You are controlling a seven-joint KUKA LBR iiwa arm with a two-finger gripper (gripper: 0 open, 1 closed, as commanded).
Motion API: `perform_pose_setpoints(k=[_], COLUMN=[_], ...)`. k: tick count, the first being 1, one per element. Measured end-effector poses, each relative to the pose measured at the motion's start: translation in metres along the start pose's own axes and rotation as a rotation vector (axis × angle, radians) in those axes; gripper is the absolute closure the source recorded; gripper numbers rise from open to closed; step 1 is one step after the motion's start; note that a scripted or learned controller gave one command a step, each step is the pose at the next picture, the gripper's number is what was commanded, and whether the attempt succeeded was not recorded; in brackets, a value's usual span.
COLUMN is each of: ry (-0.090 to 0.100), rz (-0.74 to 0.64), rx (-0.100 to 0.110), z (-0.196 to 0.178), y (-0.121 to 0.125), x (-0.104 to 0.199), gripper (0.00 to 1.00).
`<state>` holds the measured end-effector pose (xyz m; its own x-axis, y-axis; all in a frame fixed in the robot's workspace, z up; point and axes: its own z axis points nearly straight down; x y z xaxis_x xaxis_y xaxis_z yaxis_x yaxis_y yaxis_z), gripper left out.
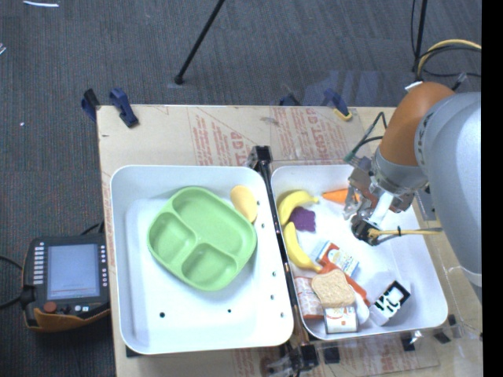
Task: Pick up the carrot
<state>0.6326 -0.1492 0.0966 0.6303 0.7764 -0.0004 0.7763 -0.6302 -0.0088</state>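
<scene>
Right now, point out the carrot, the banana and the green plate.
carrot [335, 196], camera view, middle of its orange body.
banana [295, 248], camera view, lower stretch of its curve.
green plate [207, 214], camera view, floor of its largest compartment.

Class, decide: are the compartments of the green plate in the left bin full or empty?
Empty. All three compartments of the green plate show bare green; the yellow fruit lies at its rim, outside them.

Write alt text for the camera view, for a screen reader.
The robot gripper hangs over the right bin beside an orange carrot, with a banana and a bread slice nearby. The left bin holds a green divided plate.
</scene>
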Motion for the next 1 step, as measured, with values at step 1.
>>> perform_pose_setpoints(k=[1], ry=[-0.001], rz=[0.000], rx=[0.000], z=[0.0003], y=[-0.0001], x=[-0.0001], gripper=[0.00])
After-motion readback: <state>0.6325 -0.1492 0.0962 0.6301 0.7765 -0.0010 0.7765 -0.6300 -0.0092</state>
